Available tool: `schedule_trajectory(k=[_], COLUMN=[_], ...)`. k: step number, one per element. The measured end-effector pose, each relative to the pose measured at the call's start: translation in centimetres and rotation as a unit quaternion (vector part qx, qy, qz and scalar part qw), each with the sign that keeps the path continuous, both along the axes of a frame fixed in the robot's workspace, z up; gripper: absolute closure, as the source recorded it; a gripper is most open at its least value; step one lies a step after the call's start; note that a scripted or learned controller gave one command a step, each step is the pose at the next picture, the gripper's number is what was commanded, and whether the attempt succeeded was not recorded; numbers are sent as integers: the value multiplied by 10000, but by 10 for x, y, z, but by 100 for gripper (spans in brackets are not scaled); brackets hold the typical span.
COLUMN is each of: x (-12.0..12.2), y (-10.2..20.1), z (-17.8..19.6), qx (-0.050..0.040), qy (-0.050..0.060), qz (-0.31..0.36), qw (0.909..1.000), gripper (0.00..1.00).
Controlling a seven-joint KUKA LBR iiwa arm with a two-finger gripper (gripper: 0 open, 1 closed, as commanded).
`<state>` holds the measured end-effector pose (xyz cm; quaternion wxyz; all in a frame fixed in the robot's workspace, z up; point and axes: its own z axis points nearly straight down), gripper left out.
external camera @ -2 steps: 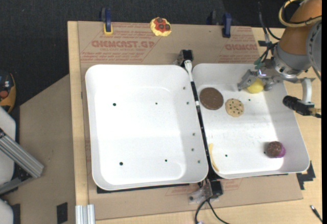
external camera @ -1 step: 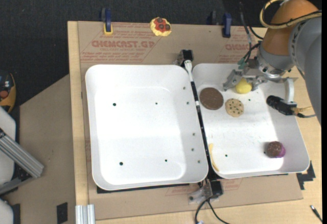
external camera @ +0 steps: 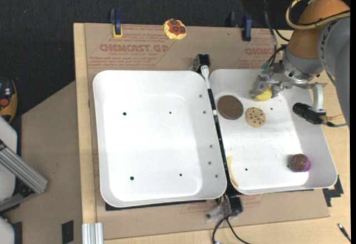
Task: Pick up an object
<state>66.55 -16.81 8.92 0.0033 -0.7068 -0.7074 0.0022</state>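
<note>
Your gripper (external camera: 263, 88) is down in the far part of the right white bin (external camera: 278, 173), right at a small yellow object (external camera: 265, 94); you cannot tell its state or whether it has hold. Nothing looks lifted yet. The brown disc (external camera: 230, 107), chip cookie (external camera: 255, 117) and purple ball (external camera: 298, 163) lie nearby, untouched.

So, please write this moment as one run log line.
tool: over right bin, at yellow object | brown disc, cookie, purple ball: untouched

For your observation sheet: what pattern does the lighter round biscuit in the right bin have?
The biscuit is tan with dark specks, in the camera view.
</note>
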Motion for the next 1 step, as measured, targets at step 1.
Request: schedule_trajectory(k=[1], x=[-21], y=[127], z=[99], qx=[19], qy=[-64], qz=[56], qw=[10000], gripper=[100])
